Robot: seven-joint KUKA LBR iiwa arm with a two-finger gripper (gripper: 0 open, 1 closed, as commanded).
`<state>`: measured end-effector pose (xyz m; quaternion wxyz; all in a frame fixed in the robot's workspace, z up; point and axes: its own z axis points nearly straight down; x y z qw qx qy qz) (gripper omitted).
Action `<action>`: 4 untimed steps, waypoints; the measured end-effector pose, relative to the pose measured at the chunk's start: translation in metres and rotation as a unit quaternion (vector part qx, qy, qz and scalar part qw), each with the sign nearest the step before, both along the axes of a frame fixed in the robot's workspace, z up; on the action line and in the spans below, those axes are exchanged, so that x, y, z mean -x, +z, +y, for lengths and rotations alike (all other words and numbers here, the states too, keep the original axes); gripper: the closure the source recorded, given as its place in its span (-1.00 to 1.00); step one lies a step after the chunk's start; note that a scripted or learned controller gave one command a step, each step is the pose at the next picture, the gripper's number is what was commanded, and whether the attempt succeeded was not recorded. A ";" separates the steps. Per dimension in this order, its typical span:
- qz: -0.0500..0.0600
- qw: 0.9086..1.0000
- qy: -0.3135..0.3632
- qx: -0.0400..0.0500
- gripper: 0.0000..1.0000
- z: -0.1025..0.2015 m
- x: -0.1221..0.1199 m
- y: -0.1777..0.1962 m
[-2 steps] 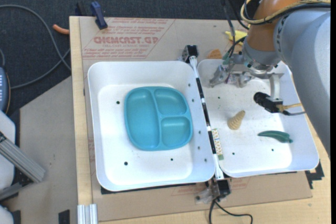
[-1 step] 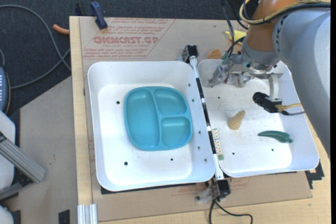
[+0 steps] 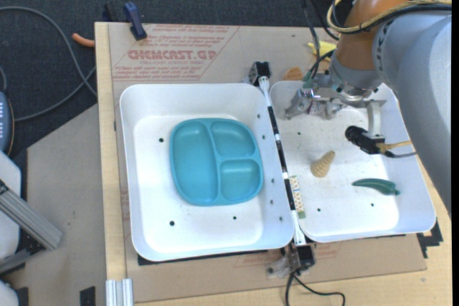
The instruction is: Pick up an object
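In the right bin [image 3: 401,222] a tan ridged cone [image 3: 323,163] lies near the middle. A curved green pod [image 3: 376,185] rests to the cone's right, toward the front. My gripper [image 3: 314,105] hangs low over the back left part of this bin, behind the cone and apart from it, with the orange-banded wrist [image 3: 366,14] above. Nothing is visibly in its grasp. The left bin [image 3: 143,226] holds a teal divided plate [image 3: 215,160] in its middle.
A small orange thing [image 3: 292,73] and a yellow thing [image 3: 320,49] lie on the board behind the right bin. A blue clamp [image 3: 134,20] sits at the board's back left corner. Black clips [image 3: 259,71] join the bins along the ridge between them.
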<state>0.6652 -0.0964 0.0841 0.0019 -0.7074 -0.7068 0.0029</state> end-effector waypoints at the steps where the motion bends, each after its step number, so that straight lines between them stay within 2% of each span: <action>1: 0.000 1.000 0.000 0.000 -1.00 0.003 0.000 0.000; 2: -0.001 1.000 0.000 0.000 -1.00 -0.008 0.000 0.000; 3: 0.000 1.000 0.000 0.000 -1.00 0.004 0.000 0.000; 4: 0.000 1.000 0.000 -0.001 -1.00 -0.006 0.000 0.000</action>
